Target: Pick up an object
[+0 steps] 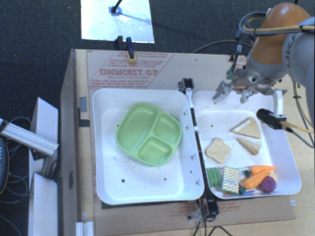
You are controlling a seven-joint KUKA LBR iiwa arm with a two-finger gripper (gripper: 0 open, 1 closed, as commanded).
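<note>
My gripper (231,95) hangs above the far edge of the right bin (288,156), its two fingers apart and nothing between them. Below it in that bin lie a tan triangular sandwich piece (247,128), a smaller tan wedge (249,145) and a toast-like slice (218,150). Along the bin's near side sit a green ribbed piece (213,176), a speckled yellow-green block (230,179), an orange carrot (257,176) and a purple ball (268,184). The gripper is well clear of all of them.
The left bin (110,181) holds a light green divided plate (149,133). A ridge (195,136) separates the two bins. Brown cardboard with red lettering (129,72) lies behind the bins, and a shiny metal sheet (116,14) sits farther back.
</note>
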